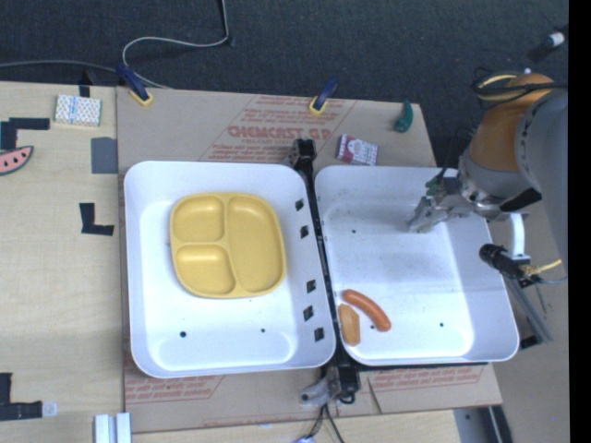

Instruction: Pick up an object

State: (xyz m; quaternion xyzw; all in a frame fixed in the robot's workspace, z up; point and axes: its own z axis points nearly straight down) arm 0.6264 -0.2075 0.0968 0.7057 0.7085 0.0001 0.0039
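The metal two-finger gripper (427, 214), spread apart and grasping nothing, hovers over the smooth shallow white right bin (462, 340), well apart from the glossy curved orange-red sausage (367, 309) near that bin's front-left corner.

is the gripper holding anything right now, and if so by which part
Nothing is held. The gripper sits over bare floor at the upper part of the right bin, with nothing between its jaws. The two sausages lie apart from it near the bin's lower left.

1 fixed cam above bench, looking down at a slant; both bins (138, 275) lie left of gripper (430, 212).
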